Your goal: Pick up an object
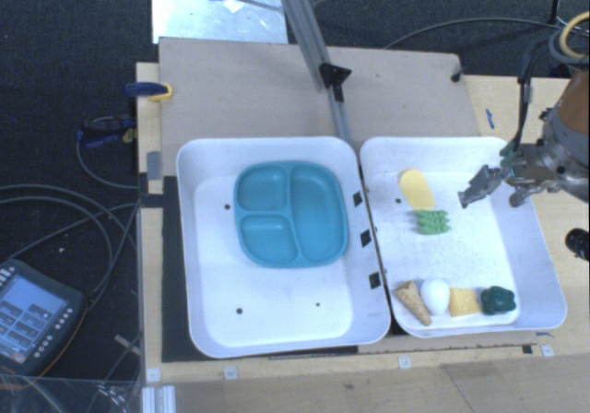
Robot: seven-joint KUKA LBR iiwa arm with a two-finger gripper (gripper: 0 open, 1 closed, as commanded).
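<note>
Green toy [431, 222] lies in the right bin [530, 254], just left of and below my gripper [498, 188], nearer its far edge; fingers look spread, gripping nothing.

1. Sectioned plate [290, 214]: teal.
2. Both bins [212, 310]: white.
3. Oval piece [416, 188]: yellow.
4. Ridged piece [431, 222]: green.
5. Egg [434, 295]: white.
6. Cone [412, 301]: tan.
7. Block [465, 301]: yellow.
8. Lump [498, 300]: dark green.
9. Surface [249, 88]: beige.
</note>
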